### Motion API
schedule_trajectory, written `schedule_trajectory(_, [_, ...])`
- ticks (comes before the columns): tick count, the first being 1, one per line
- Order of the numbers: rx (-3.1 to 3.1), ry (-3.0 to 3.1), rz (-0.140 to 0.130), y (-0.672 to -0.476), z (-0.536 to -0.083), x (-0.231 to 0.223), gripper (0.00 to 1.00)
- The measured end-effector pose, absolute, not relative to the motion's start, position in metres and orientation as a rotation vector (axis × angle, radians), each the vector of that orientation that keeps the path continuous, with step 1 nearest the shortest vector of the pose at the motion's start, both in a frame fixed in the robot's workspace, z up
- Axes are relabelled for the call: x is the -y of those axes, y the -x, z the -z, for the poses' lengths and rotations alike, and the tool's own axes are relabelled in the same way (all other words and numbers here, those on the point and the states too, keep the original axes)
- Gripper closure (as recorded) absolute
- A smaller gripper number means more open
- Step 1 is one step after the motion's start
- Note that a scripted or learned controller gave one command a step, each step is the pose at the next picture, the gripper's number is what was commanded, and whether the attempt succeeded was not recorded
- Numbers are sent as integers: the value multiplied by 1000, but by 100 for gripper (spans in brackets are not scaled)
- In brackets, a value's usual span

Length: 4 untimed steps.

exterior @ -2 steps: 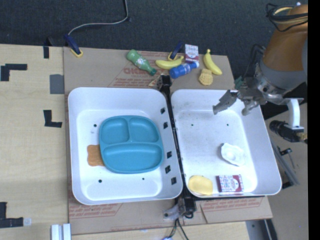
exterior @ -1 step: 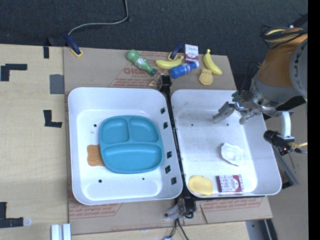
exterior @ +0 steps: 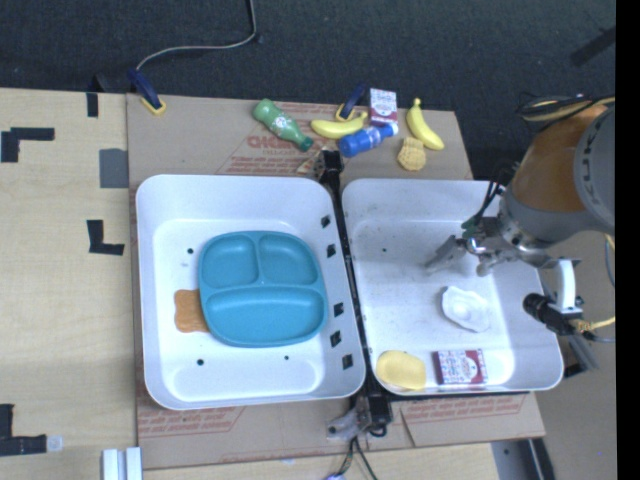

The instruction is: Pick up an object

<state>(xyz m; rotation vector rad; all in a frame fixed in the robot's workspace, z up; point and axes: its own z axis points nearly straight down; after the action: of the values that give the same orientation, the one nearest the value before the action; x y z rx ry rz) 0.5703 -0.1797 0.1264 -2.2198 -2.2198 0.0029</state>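
Nearest the camera, at the front edge of the right bin (exterior: 400,203) and below the end effector (exterior: 455,253), lie a yellow round object (exterior: 402,369) and, just beside it, a small red-and-white box (exterior: 459,366). A little farther in, just below and slightly right of the end effector, sits a crumpled white object (exterior: 466,308) on the bin floor, near the fingers but not between them. The end effector itself hangs low over the middle of the right bin, with two slim grey fingers (exterior: 440,256) pointing left and slightly toward the camera, spread apart with nothing between them, so it is released. The arm (exterior: 560,183) reaches in from the right, its orange band sitting up and to the right of the wrist, the wrist bent down toward the bin floor. Well to the left of the end effector, the left bin (exterior: 160,218) holds a blue divided plate (exterior: 262,288), with an orange flat piece (exterior: 187,310) touching the plate's left edge. Farthest away, on the counter (exterior: 60,268) behind both bins, lie a green bottle (exterior: 282,124), two yellow bananas (exterior: 336,126), a blue object (exterior: 360,142), a small carton (exterior: 383,104) and a tan piece (exterior: 411,154).
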Motion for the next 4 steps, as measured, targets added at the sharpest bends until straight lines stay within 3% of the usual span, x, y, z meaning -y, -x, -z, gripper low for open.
schedule_trajectory(1, [2220,2221,-1,-540,-132,168,0])
schedule_trajectory(2, [2222,2221,-2,-611,-124,223,0])
schedule_trajectory(3, [2221,2218,-1,-558,-112,164,0])
schedule_trajectory(4, [2227,2228,3,-510,-88,184,0])
